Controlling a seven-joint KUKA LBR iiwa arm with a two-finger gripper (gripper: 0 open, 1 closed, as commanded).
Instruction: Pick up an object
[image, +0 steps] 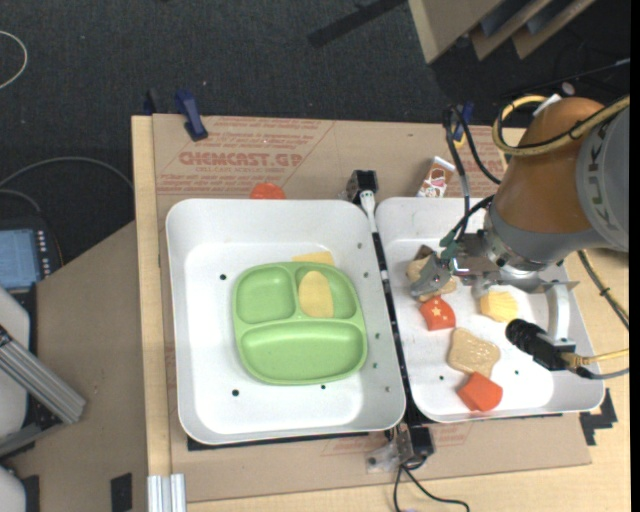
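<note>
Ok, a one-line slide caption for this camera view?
KUKA arm reaches into right bin of toy food; green divided plate sits in left bin.

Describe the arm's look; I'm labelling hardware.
The arm is grey with a wide orange band above the wrist and dark lettering on its side. Yellow and black cables loop over the band. The gripper is small, dark and metallic.

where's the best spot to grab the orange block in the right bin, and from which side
Probably take the orange block across its two flat side faces, coming straight down from above. It sits low on the floor of the right bin, close to the near wall, so a sideways approach looks cramped. The tan toast piece lies just behind it; set the hand's fingers left and right of the block to avoid it.
</note>
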